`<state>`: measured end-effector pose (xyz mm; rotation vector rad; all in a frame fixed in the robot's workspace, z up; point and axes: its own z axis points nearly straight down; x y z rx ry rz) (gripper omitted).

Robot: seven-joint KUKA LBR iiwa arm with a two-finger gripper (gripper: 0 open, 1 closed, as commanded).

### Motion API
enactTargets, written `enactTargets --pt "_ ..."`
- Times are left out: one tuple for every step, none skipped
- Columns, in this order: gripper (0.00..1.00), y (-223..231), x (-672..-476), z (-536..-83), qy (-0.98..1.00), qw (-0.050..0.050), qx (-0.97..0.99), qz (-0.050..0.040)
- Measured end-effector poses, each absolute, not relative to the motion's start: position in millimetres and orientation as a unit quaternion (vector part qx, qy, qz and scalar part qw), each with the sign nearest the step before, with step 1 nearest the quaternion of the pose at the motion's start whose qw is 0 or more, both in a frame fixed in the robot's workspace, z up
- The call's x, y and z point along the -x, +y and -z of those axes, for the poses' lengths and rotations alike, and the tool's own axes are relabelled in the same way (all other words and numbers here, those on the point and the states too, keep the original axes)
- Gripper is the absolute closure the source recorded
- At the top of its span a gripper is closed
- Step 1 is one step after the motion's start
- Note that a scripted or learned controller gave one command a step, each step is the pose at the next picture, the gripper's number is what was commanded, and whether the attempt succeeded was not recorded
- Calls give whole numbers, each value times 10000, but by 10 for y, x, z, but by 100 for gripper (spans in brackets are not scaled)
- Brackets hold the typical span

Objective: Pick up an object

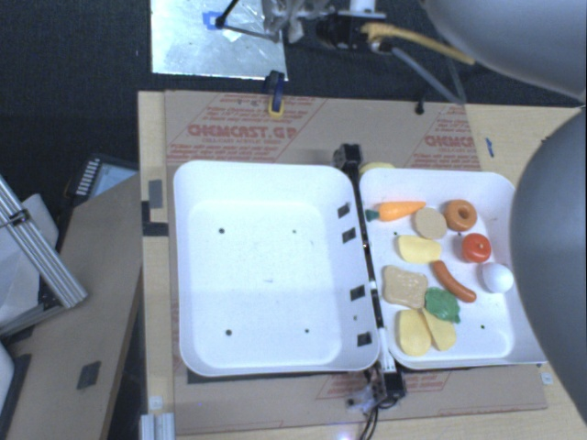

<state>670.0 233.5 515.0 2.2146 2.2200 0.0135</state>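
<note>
The right bin (500, 191) holds all the candidates for the pick: a carrot (400, 211) near its far left corner, a round cracker (428, 223), a doughnut (459, 214), a tomato (475, 247), an egg (497, 278), a sausage (453, 280), a slice of bread (404, 286), a green leafy piece (442, 304) and several yellow pieces (419, 248) toward the near edge. The left bin (197, 186) sits beside it, the two touching along a clipped divider. The arm (550, 282) looms over the right edge of the surface as a blurred grey mass, and how the grasping end stands cannot be told from here, nor whether it has hold of anything. The main risk lies in the crowding: the sausage, bread and green piece touch or overlap, so a descent there could pinch two things at once or push one aside. The egg and tomato are rounded and likely to roll or squirt out of a closing grip. The flat cracker and bread lie low against the bin floor, where a grip may skim over them and come up with nothing.
</note>
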Motion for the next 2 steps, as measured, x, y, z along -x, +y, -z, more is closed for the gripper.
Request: enactTargets --pt "100 2342 -6682 -5327 7086 12 -7056 -18" --pt "100 2337 -6446 -3975 7073 -30 -7069 61"
